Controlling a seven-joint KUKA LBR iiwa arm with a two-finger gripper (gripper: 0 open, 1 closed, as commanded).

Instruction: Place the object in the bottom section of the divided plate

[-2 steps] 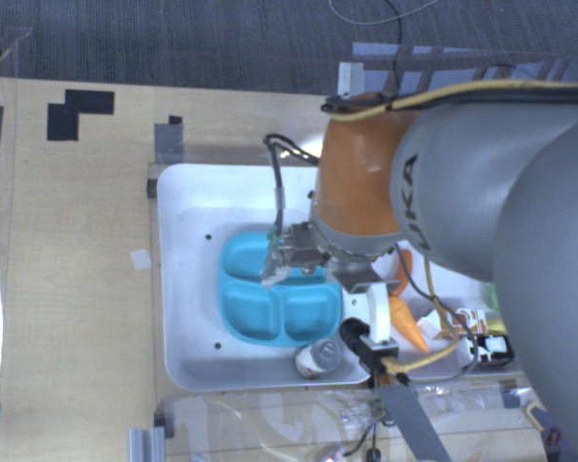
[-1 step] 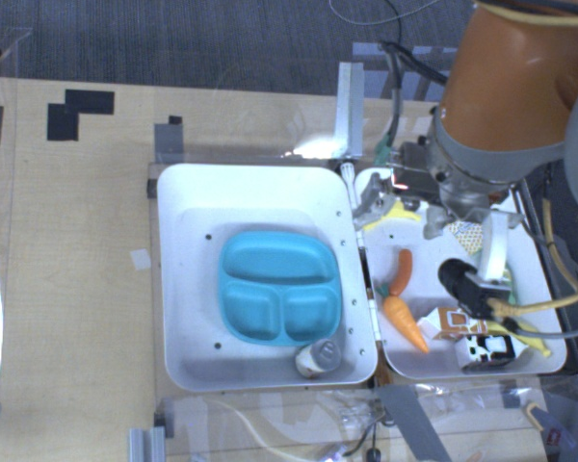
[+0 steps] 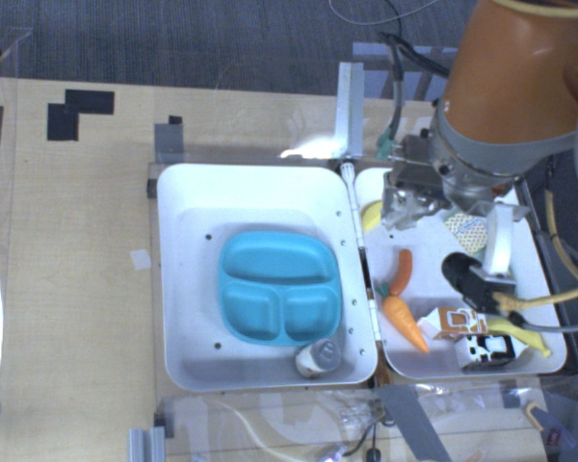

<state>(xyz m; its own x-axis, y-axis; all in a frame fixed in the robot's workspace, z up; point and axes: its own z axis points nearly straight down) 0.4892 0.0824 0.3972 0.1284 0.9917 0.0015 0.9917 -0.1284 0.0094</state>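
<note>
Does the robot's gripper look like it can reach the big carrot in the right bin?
Probably yes. The gripper is over the right bin, and the big carrot lies there uncovered, with nothing on top. A smaller orange piece lies close by and might get bumped.

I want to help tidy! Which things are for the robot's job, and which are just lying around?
For the job: blue divided plate; one thing to go in it, cannot tell which.
Lying about: upper carrot, lower carrot, banana, small carton, grey round thing.
</note>
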